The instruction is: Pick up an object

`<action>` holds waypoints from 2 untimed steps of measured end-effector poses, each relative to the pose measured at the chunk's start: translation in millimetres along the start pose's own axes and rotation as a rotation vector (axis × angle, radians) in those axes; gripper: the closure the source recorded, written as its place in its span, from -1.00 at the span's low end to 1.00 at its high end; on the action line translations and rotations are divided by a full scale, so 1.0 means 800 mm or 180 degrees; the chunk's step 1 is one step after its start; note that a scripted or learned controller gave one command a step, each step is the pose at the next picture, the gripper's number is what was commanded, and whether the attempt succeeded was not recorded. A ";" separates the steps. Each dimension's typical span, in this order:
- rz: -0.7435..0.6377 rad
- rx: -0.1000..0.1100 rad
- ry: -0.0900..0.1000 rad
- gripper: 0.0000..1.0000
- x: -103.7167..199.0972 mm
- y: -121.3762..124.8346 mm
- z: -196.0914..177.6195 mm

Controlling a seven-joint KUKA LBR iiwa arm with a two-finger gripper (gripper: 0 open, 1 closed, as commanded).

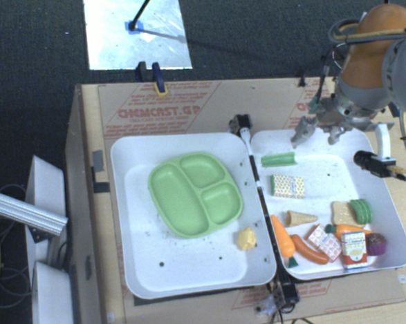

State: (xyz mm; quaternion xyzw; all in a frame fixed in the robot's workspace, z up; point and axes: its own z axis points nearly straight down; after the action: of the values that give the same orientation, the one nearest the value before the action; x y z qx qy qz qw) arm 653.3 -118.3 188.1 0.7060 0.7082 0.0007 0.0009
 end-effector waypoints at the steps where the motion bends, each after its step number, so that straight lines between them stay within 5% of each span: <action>1: 0.0005 -0.0016 -0.0005 -1.00 -0.019 0.014 0.126; 2: -0.0002 -0.0001 -0.0017 -1.00 0.026 0.019 0.127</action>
State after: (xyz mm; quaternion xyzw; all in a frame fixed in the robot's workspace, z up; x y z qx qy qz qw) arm 668.7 -97.6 86.3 0.7057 0.7085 -0.0011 0.0028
